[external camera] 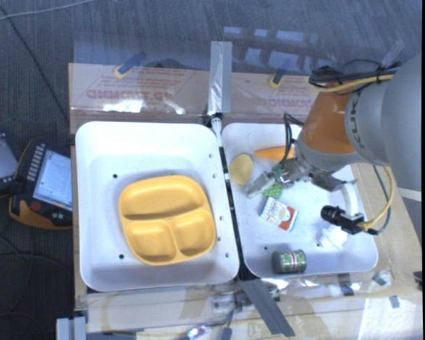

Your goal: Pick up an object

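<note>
My gripper (272, 181) is low in the right bin (354, 261), at its upper middle, and stands open. A small green item (273, 190) lies between its fingertips, on the bin floor. Just behind the gripper is an orange carrot (270, 152). A pale yellow round fruit (241, 166) sits to its left by the bin wall. Immediately in front of it lies a small white carton with red and green print (278, 214). A green can (289, 261) lies on its side near the front wall. A white lump (333, 239) rests at the right.
The left bin (99, 154) holds a yellow divided tray (168, 217). The arm's orange band (327, 122) and grey body hang over the right bin's far right side, with a black cable plug (338, 217) and yellow cable beside the white lump.
</note>
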`<state>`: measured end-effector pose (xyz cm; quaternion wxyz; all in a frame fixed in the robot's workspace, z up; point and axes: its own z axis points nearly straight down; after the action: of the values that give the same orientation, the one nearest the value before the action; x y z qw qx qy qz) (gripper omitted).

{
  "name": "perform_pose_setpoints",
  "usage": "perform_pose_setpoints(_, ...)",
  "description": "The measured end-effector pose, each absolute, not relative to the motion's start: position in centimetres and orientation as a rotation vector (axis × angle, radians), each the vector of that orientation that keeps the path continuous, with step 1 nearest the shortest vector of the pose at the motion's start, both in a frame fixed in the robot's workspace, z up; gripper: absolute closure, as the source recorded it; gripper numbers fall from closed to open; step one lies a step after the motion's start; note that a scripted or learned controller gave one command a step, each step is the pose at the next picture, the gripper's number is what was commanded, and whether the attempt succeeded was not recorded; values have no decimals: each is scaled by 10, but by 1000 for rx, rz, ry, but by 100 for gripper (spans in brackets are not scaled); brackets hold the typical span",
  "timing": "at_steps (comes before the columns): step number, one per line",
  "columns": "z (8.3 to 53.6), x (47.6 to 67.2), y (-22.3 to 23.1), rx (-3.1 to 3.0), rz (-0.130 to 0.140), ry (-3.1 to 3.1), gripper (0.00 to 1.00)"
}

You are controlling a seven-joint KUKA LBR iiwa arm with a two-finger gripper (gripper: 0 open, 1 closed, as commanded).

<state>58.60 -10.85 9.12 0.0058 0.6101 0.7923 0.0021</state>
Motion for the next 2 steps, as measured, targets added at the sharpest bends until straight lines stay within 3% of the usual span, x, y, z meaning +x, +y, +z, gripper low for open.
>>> perform_pose_setpoints(1,101,587,-107,1909,12,2480,100)
perform_pose_setpoints(2,184,586,-77,2012,-2,2412,100)
